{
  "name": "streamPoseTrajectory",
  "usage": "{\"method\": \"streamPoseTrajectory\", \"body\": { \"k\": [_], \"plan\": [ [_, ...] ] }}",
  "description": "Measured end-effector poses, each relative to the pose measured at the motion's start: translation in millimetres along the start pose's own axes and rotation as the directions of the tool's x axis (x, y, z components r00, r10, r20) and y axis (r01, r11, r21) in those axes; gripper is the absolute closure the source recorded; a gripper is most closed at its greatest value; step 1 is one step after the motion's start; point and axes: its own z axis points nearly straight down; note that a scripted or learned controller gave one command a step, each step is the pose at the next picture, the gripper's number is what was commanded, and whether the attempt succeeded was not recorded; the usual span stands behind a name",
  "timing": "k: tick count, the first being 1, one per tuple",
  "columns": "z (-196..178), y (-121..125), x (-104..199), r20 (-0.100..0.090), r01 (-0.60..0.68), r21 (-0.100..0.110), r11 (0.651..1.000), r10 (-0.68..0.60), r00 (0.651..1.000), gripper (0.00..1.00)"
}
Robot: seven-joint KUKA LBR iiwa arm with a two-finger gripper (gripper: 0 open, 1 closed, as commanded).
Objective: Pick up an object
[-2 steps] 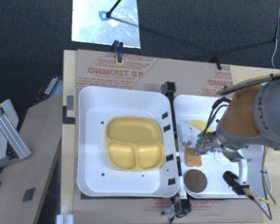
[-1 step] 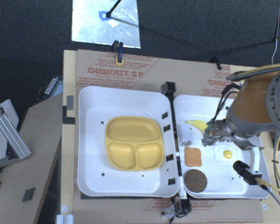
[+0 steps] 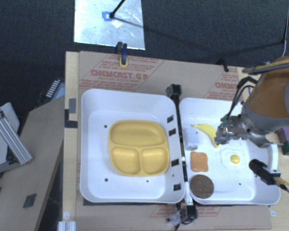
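My gripper (image 3: 222, 135) hangs over the right bin (image 3: 242, 191), right at the right end of a yellow banana (image 3: 204, 130), which lies near the bin's middle. Just below the gripper lies a fried egg (image 3: 232, 158). An orange square slice (image 3: 199, 162) rests left of the egg, and a brown round cookie (image 3: 202, 186) sits at the bin's front. A small pale cylinder (image 3: 193, 138) lies by the bin's left wall. Nothing is seen held in the gripper.
The left bin (image 3: 94, 178) holds a yellow divided plate (image 3: 136, 147) in its middle. A black divider (image 3: 177, 133) with clips runs between the two bins. The arm's grey and orange body (image 3: 275, 102) looms over the right bin's back right corner.
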Motion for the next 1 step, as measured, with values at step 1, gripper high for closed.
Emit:
{"method": "streamPoseTrajectory", "body": {
  "k": [1],
  "plan": [
    [-59.5,-6.0,-3.7,0.000,0.000,-0.002,1.000,0.000,1.000,1.00]
  ]
}}
